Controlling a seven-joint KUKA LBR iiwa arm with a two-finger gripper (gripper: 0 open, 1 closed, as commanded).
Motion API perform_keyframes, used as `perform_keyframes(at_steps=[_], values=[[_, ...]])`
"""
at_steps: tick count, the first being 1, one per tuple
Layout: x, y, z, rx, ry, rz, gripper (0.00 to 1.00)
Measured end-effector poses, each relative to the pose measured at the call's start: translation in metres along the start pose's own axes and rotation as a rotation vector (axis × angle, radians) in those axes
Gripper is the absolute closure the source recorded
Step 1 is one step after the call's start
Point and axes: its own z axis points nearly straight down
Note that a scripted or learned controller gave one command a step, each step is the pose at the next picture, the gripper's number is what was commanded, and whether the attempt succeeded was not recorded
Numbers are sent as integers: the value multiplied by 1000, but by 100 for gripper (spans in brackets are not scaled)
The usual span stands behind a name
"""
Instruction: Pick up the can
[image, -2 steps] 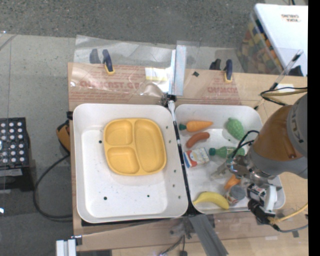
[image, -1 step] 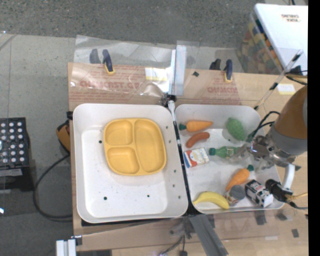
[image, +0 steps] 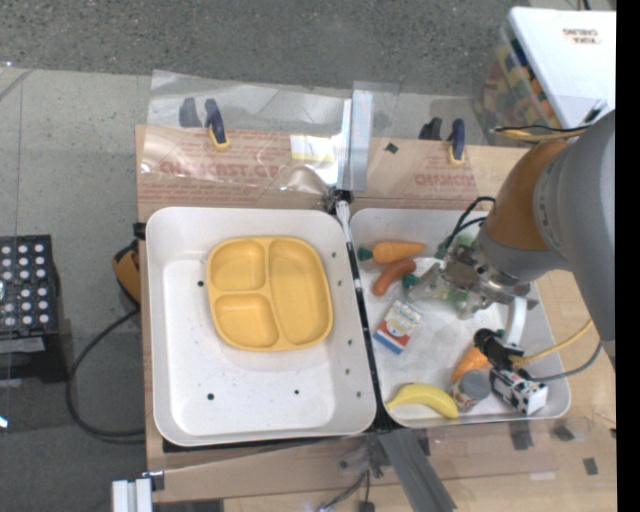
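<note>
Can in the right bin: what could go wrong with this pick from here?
1. The gripper sits by the carrots and the small carton, apart from the can; it may close on those instead.
2. The can lies crowded between the banana and an orange piece, so a descent could knock them.

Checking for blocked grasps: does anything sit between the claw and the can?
Yes. An orange carrot lies right against the can, on the side facing the claw. A banana lies at the can's other side.
</note>
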Motion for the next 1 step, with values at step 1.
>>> perform_keyframes(at_steps=[1], values=[[-66, 23, -94, -4, -3, 12, 0]])
